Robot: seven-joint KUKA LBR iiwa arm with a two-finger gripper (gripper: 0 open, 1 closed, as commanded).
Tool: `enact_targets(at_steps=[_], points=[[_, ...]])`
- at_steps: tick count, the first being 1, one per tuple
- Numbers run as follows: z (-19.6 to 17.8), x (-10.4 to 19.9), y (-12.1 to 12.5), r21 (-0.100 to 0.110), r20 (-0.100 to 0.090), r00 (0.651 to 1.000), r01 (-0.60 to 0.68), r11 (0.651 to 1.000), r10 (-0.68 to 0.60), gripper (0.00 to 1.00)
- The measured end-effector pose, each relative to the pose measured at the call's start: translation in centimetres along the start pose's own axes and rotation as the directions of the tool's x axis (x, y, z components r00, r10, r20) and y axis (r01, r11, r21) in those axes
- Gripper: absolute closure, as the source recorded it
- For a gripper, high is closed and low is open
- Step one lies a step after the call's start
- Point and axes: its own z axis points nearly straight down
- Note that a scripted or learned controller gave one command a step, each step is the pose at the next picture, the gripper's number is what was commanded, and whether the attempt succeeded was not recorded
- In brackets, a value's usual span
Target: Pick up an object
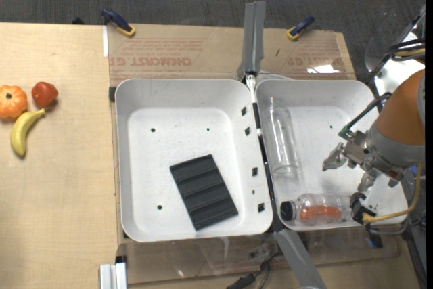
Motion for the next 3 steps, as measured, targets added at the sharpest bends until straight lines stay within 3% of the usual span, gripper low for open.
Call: enact_targets(at_steps=[1, 2, 3], points=[[-8.5, -5.3, 3.4, 0.009, 0.006, 0.997, 0.074, 0.997, -0.074, 0.0], [3.0, 1.2, -1.0, 0.001, 0.002, 1.0, -0.002, 1.0, 0.002, 0.0], [-10.9, -2.6, 1.6, 0.007, 0.008, 0.969, -0.246, 0.969, 0.246, 0.0]])
